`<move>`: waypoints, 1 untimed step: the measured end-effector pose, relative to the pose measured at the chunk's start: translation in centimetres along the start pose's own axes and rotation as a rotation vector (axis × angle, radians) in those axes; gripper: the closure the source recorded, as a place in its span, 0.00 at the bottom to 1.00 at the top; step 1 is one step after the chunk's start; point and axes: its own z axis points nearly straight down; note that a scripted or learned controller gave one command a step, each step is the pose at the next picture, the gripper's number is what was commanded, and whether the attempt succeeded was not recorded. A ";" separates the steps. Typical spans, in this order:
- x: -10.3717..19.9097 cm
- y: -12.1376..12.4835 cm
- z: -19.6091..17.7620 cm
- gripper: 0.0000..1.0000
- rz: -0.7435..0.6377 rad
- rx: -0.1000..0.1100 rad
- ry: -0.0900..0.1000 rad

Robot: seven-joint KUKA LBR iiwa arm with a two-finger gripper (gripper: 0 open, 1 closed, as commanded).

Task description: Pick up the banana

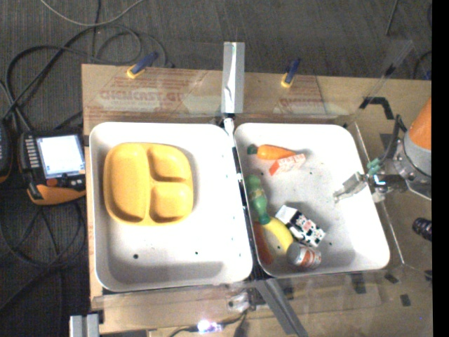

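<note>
The banana (276, 234) is yellow and lies near the front left corner of the right bin (330, 135). It is wedged between a green object (257, 201) on its left and a white patterned box (302, 225) on its right. My gripper (351, 187) hangs over the right side of that bin, about a hand's width to the right of the banana and a little behind it. Nothing shows in the gripper. The arm's orange band (429, 128) is at the right edge of the view.
An orange carrot (275, 151) and a red-and-white carton (288, 163) lie at the back of the right bin. A can (304, 258) lies at its front by the banana. In the left bin (168, 258) sits a yellow divided plate (149, 182).
</note>
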 end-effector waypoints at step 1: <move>8.2 -0.7 8.5 0.00 -0.014 0.001 0.000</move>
